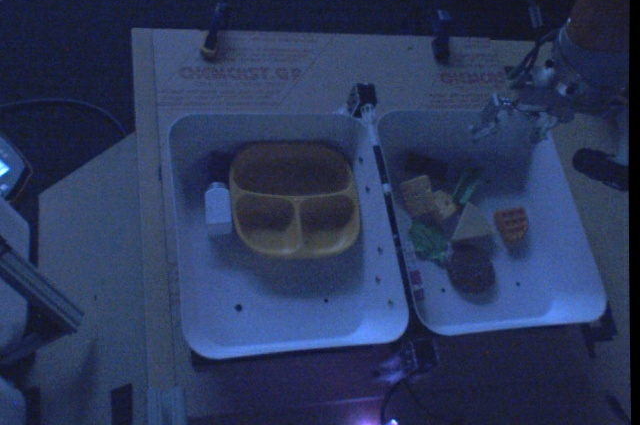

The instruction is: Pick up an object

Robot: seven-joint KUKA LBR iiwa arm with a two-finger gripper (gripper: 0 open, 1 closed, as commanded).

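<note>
While the gripper (515, 116) hovers at 1 o'clock over the right bin (575, 253), finger state cannot be told. Toys (455, 231) are clustered tight, so a descent risks a glancing, empty grasp.

The arm (600, 8) is a thick rounded column, grey in the dim bluish light, with a broad orange band above the wrist. A pale ring edges the upper end of that orange section. Below the band the wrist narrows to a light grey collar. The gripper (515, 113) beneath it is a cluster of small metal parts, silvery and angular, with thin dark cables looping along its far side. Its fingers (487, 123) look slim and pale, though the poor light blurs their outline.
</note>
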